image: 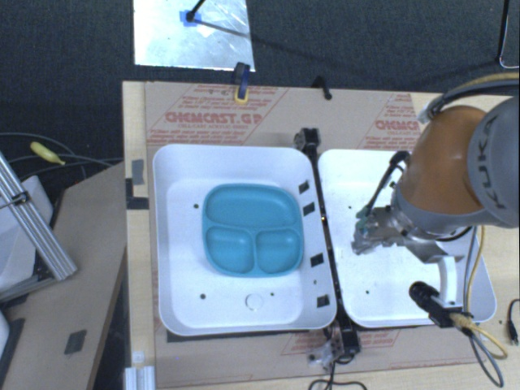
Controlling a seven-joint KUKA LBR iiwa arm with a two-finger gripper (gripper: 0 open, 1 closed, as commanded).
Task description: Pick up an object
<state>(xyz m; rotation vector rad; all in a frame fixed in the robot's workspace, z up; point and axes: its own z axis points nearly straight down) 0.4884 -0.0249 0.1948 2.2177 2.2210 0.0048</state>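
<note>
A blue divided plate [250,228] with three compartments lies flat in the middle of the left white bin [175,218]. My gripper [367,236] hangs over the left part of the right white bin [349,291], to the right of the divider between the bins. It points down toward the bin floor. The grey arm with its orange band [445,165] covers much of the right bin's upper right. I make out nothing between the fingers.
The two bins sit side by side on a cardboard sheet [215,116] on the bench. A black clamp bar [318,234] runs between the bins. A shiny metal plate [193,21] lies beyond the bench. Cables trail at the lower right corner [479,344].
</note>
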